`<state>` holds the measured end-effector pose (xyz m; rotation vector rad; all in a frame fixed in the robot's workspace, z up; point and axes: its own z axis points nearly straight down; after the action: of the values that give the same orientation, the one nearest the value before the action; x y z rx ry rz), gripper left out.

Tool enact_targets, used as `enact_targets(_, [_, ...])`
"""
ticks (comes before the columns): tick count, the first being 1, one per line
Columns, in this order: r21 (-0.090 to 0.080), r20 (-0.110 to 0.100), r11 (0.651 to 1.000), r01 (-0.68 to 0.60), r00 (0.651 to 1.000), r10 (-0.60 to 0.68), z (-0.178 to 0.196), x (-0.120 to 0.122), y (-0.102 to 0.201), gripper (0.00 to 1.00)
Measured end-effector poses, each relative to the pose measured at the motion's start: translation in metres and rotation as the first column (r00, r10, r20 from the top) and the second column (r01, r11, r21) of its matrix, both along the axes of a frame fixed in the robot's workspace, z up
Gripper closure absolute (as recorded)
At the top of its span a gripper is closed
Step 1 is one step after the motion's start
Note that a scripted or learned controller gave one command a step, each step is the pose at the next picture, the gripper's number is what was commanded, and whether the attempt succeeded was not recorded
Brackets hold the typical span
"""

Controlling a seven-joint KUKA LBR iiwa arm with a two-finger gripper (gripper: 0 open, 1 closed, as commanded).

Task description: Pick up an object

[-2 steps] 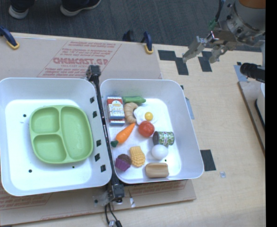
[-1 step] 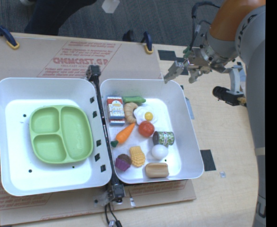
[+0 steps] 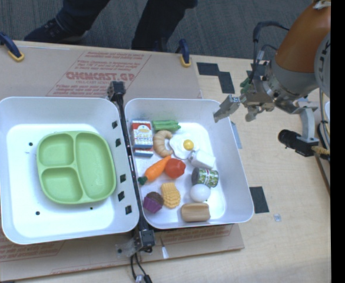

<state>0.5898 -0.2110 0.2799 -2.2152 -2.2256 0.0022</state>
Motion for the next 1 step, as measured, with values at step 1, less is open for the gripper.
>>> enact_targets(1, [0.000, 0.000, 1.000, 0.000, 1.000, 0.000, 0.0086, -0.1065, 0.0062, 0.00])
